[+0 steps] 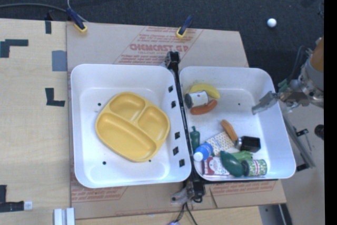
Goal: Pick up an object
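Note:
The right bin (263,79) holds a loose pile of small objects. A yellow banana (206,90), a small can (197,98) and a reddish sausage (203,108) lie near its back left. An orange carrot-like piece (229,129) and a black block (249,143) sit in the middle. Along the front lie a green bottle with a blue cap (196,146), a dark green lump (234,163) and a lying can (257,167). My gripper (262,104) hangs over the bin's right side, above bare floor, apart from every object and with nothing in it.
The left bin (84,113) holds a yellow divided plate (132,126). A black clamp strip (178,113) runs between the bins. Both bins rest on a cardboard sheet (152,45) held by yellow clips. A patterned packet (218,143) lies under the front objects.

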Controlling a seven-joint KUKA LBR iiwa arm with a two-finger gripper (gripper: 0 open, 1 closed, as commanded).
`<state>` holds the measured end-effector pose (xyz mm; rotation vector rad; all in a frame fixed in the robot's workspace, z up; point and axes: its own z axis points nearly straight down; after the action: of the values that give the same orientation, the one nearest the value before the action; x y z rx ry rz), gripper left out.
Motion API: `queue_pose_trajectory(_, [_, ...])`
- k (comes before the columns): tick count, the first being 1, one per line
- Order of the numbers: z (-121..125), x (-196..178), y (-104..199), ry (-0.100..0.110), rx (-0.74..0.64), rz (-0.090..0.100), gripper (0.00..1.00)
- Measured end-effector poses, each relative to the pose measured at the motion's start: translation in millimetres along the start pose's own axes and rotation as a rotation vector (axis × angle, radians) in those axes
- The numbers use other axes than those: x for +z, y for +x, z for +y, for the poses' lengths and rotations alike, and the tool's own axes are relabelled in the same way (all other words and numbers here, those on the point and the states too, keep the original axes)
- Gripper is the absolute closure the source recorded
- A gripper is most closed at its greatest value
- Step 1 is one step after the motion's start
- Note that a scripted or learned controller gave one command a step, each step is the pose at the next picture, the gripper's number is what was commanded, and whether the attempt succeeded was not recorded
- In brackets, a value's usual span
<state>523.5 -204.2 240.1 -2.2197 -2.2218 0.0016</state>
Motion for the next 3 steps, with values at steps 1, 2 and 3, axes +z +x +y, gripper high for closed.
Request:
queue_pose_trajectory(1, [44.6,149.4,-2.9,-0.001,-0.001,0.0,0.0])
queue_pose_trajectory(2, [7.7,153.8,26.2,-0.006,0.001,-0.003,0.0])
queue_pose_trajectory(3, [52.0,154.3,85.7,-0.005,-0.002,0.0,0.0])
